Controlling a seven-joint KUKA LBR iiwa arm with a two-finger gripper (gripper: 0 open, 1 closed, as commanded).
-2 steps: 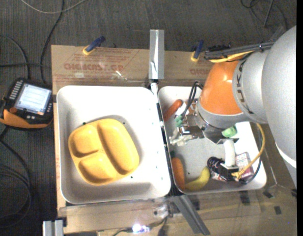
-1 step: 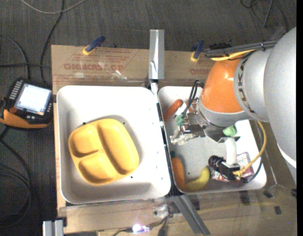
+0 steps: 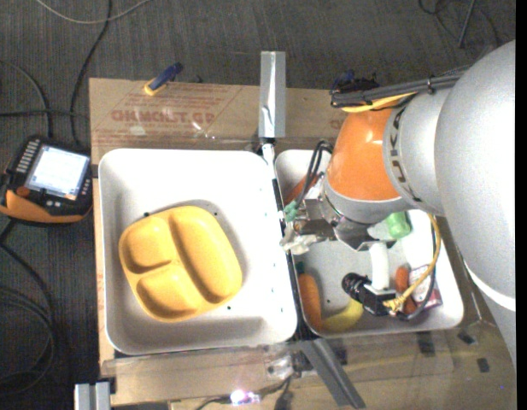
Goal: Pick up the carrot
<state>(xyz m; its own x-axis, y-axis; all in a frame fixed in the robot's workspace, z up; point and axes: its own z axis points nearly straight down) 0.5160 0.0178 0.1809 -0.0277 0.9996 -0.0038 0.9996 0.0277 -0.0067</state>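
Hovering over right bin (image 3: 451,310): end effector (image 3: 299,229), well above carrot (image 3: 310,293).

A single fixed camera looked down at a slant from above the bench, close enough that the two white bins filled most of the frame, the left bin (image 3: 109,229) at centre left and the right bin (image 3: 451,310) at lower right. The grey and orange arm (image 3: 417,156) loomed large at the right, nearest the lens. Dark floor crossed the top.
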